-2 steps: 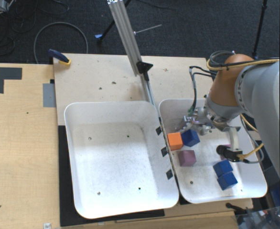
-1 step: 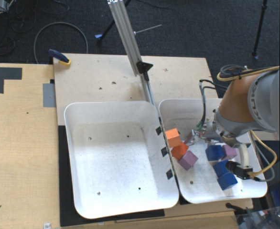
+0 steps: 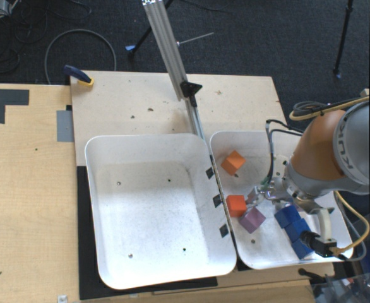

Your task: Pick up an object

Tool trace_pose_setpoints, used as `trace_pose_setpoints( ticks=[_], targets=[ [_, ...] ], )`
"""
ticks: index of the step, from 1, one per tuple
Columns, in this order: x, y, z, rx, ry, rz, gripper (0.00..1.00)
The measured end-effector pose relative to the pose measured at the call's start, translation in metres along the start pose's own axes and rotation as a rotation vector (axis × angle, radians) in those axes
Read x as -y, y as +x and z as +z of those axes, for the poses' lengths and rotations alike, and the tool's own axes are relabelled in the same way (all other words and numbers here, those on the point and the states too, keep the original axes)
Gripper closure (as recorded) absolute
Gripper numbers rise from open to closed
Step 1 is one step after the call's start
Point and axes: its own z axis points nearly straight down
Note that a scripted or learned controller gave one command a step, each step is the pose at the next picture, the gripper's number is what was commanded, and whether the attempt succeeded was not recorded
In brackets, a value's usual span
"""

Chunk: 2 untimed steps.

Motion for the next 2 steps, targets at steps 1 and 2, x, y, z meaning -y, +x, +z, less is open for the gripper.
trace_pose_setpoints(
  ticks=[1,2],
  targets=[
    [-0.073,-0.055,-0.009,0.002,0.0,-0.003,0.0],
    [-0.033,-0.063,0.002,-0.002,0.004,0.0,0.0]
  ],
)
